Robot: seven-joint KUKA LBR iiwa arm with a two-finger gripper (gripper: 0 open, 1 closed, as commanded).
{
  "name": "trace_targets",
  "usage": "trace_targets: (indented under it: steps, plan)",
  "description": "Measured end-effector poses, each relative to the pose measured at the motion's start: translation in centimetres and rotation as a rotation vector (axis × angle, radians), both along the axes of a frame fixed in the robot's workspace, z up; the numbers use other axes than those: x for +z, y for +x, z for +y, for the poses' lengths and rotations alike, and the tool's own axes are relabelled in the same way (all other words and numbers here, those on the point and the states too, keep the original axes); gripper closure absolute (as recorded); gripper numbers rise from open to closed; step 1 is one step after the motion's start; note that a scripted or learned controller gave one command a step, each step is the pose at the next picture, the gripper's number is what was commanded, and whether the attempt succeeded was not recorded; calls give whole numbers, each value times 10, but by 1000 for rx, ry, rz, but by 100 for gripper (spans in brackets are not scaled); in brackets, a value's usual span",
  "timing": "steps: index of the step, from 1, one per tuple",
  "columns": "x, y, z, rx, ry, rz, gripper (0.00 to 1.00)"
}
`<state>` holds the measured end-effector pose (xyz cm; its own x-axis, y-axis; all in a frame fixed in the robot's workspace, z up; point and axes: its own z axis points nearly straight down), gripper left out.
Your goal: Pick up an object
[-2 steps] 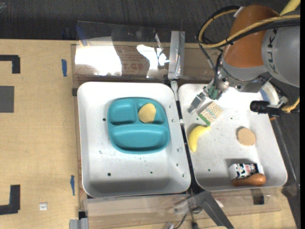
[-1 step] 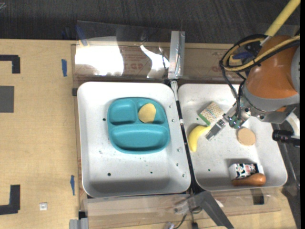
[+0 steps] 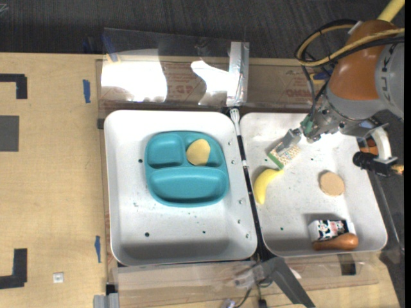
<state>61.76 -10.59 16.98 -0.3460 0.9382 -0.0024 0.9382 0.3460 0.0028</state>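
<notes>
Gripper (image 3: 282,154) low in right bin (image 3: 372,236), jaws' state cannot be told, tips just above-right of banana (image 3: 264,183); likely risk: tips skid off its curved skin, shoving it against the bin's left wall.

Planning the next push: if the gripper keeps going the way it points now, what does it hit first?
Probably the banana: the gripper points down-left toward it in the right bin. Height is unclear.

A robotics lab. A plywood bench (image 3: 51,191) marked with black tape corners (image 3: 16,85) bears two shallow white plastic bins (image 3: 122,236). Dark carpet (image 3: 160,5) lies at the far side.
</notes>
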Motion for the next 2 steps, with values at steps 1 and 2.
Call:
trace_targets:
  steps: [1, 2]
  plan:
    - [-75, 18, -5, -14, -2, -16, 0]
    - [-73, 12, -42, -220, 0, -23, 0]
